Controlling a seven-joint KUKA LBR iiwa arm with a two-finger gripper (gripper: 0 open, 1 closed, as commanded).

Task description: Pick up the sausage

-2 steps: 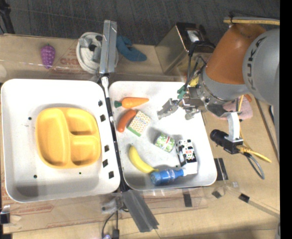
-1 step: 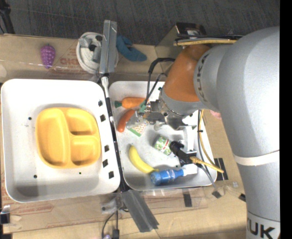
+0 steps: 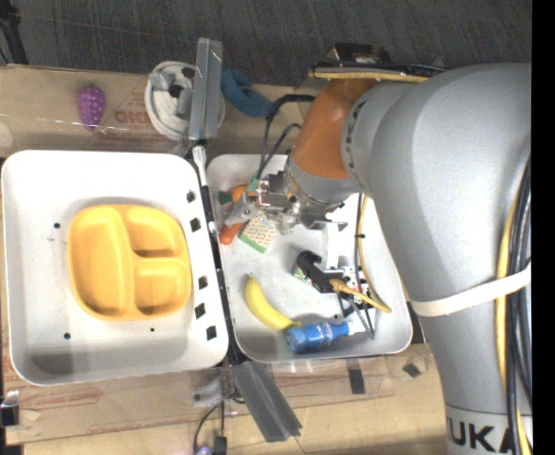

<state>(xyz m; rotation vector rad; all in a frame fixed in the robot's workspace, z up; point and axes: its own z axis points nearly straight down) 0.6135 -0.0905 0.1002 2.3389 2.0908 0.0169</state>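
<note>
A small orange-red sausage lies in the right bin, close against its left wall. My gripper hangs low over the upper left part of that bin, just above and to the right of the sausage. A pale green checkered piece lies right below the gripper, beside the sausage. The arm's wrist covers the bin's upper right part. Nothing can be made out between the gripper's tips.
A yellow banana and a blue bottle lie near the right bin's front wall. The left bin holds a yellow divided plate. A purple grape bunch lies on the bench behind the bins.
</note>
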